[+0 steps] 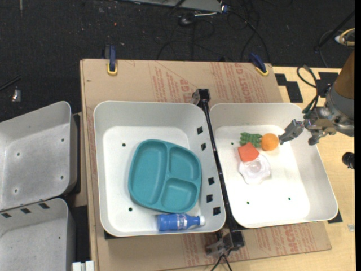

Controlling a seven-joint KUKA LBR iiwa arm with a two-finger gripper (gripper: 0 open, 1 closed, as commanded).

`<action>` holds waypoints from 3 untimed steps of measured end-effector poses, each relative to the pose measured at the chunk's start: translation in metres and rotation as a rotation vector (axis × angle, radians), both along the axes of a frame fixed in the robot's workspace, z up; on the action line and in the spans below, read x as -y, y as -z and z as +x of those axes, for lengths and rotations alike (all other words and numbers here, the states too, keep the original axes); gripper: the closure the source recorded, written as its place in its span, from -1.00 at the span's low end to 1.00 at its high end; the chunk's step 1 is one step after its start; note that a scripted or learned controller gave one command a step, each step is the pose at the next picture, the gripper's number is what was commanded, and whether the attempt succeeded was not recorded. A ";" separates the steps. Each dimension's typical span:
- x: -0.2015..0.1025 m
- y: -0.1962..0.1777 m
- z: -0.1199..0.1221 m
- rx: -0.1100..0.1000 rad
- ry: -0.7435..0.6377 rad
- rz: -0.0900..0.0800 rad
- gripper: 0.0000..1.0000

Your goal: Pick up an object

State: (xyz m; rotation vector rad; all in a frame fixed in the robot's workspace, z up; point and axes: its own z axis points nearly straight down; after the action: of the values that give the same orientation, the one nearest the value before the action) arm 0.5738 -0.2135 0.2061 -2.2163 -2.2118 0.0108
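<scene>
orange ball [270, 142]: right bin [316, 202], upper part, touching green toy [250, 138] on its left, nothing holding it
red block [248, 152]: just below green toy, touching clear plastic piece [255, 170] under it
gripper [302, 130]: over right bin's upper right rim, just right of orange ball, apart from it
fingers: cannot tell open or closed, nothing seen between them
left bin [113, 123]: teal divided tray [164, 175] in middle, blue bottle [179, 222] lying along front wall
table [158, 78]: brown board under both bins
</scene>
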 end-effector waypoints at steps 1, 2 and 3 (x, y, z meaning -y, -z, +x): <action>-0.001 -0.007 0.003 0.012 -0.003 -0.003 -1.00; -0.001 0.038 0.009 0.009 -0.004 -0.002 -1.00; 0.006 0.086 0.012 0.008 -0.001 -0.002 -1.00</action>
State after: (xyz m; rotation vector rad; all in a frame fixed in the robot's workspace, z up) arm 0.5860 -0.2194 0.1204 -2.2203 -2.2184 0.0039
